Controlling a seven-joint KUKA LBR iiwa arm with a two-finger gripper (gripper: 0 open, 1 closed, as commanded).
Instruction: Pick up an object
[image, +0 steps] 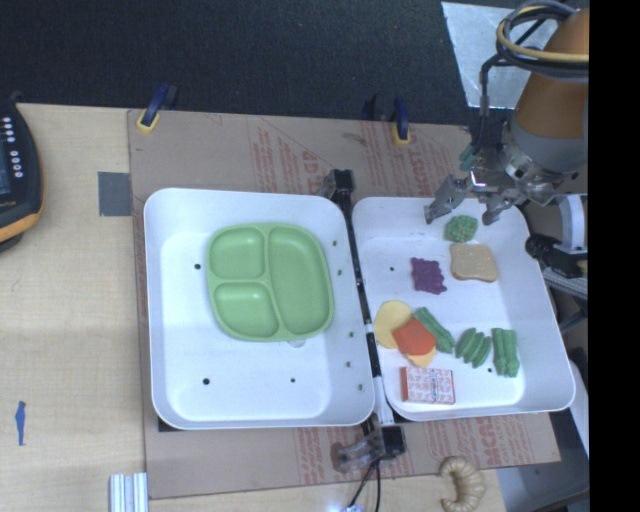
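My gripper (466, 210) hangs open over the far end of the right bin (540, 400), its two fingers spread apart with nothing between them. Just below it lies a small green broccoli piece (461, 228). A tan bread slice (472, 263) and a purple grape bunch (428, 275) lie a little nearer. Further forward are a yellow piece (390, 319), a red-orange piece (414, 339), green beans (434, 327), other green pods (490, 348) and a red-and-white patterned box (427, 385).
The left bin (180, 390) holds a green divided plate (270, 280). Blue and yellow clamps (401, 125) pin the cardboard at the back. A teach pendant (15, 170) lies at the far left. A tan curled object (463, 483) rests in front of the bins.
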